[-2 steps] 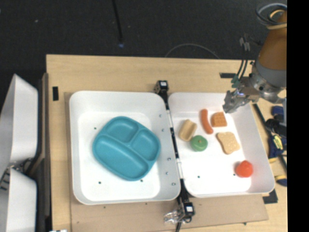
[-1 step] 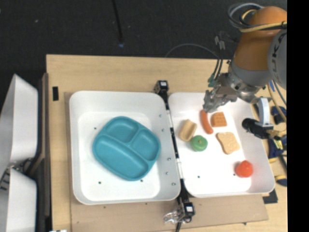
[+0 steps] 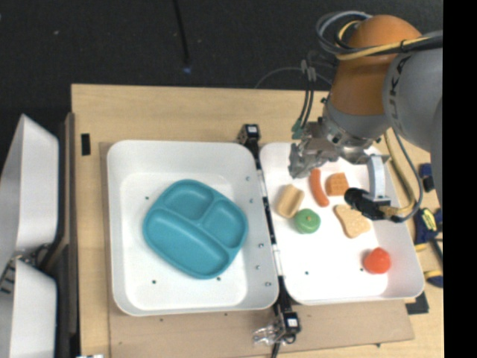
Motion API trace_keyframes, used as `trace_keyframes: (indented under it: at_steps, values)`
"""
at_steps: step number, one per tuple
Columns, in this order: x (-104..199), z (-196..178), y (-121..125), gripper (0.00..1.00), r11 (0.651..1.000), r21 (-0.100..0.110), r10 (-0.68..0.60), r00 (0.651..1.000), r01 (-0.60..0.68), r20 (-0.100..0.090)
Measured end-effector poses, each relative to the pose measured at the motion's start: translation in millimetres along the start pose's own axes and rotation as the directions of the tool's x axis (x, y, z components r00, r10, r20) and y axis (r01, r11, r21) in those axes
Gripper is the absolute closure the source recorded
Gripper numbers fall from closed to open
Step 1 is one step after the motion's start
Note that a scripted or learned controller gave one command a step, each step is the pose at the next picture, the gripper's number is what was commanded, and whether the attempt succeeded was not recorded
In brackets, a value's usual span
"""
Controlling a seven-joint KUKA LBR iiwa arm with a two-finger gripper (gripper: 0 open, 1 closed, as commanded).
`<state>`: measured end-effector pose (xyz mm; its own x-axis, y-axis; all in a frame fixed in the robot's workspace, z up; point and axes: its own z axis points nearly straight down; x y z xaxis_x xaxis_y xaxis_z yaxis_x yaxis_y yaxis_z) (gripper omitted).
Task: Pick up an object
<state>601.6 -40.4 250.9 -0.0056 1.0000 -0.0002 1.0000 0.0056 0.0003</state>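
Six small things sit crowded in the right bin [image 3: 328, 286], and that crowding is the main worry as I see it. The gripper [image 3: 307, 159] hangs over the far-left part of that bin, at the end of the grey arm [image 3: 387, 88], and from this angle I honestly can't tell how it's set, so no call from me on that.

What could go wrong: the red sausage [image 3: 319, 187] lies just beside the gripper, right below it in the view, and the orange block [image 3: 337, 183] is touching or almost touching the sausage. A descent there could easily catch two things at once, or shove one aside and close on nothing. The tan roll [image 3: 289, 200] is also near, a bit toward the left bin, and the green round piece [image 3: 306, 220] sits just beyond it, so a nudge to one probably bumps the other.

Working outward from the gripper: sausage closest, then the orange block and the tan roll, then the green piece, then the tan toast-shaped piece [image 3: 352, 221], and the red ball [image 3: 377, 260] farthest away, well apart from the rest. That ball looks like the cleanest pick since nothing crowds it, though round stuff likes to squirt out.

The left bin [image 3: 123, 289] holds a teal divided plate [image 3: 195, 227], well away from the gripper.
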Motion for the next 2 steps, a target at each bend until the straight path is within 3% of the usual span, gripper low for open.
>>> trace_keyframes:
  at_steps: [2]
  values:
    - [102.6,11.4,1.7,1.0,1.0,0.003,-0.002,1.0,0.002,-0.002]
